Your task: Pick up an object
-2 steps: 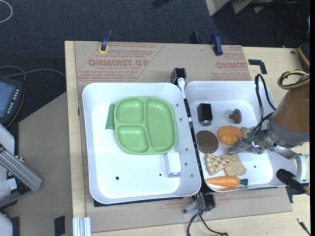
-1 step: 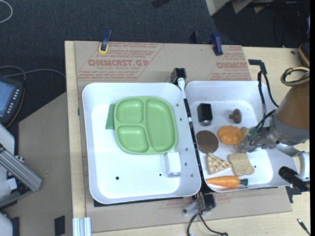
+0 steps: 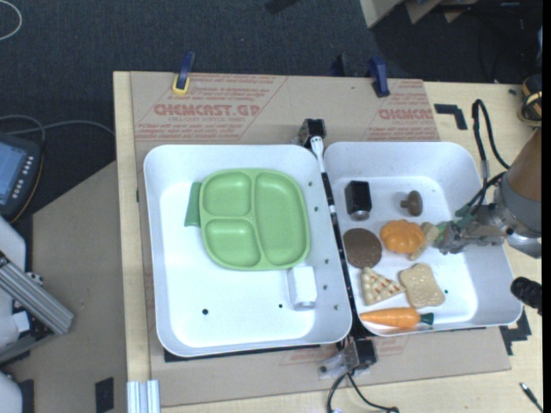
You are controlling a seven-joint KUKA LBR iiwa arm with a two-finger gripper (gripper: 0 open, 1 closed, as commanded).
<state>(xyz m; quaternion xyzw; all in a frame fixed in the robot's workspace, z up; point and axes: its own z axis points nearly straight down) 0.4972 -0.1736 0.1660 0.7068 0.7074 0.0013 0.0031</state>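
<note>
The right bin (image 3: 456,166) holds several toy foods: a black block (image 3: 358,198), a small brown piece (image 3: 413,202), an orange lump (image 3: 403,237), a brown round cookie (image 3: 362,247), a pizza slice (image 3: 378,285), a slice of toast (image 3: 421,285) and a carrot (image 3: 396,319). My gripper (image 3: 449,236) reaches in from the right, low over the bin, just right of the orange lump. Its fingers look close together with nothing visible between them.
In the left bin (image 3: 172,256) lies a green divided tray (image 3: 254,218), with a small white block (image 3: 302,286) just below it. Clamps and a black bracket (image 3: 313,132) sit along the cardboard at the back. The arm's body covers the right bin's right wall.
</note>
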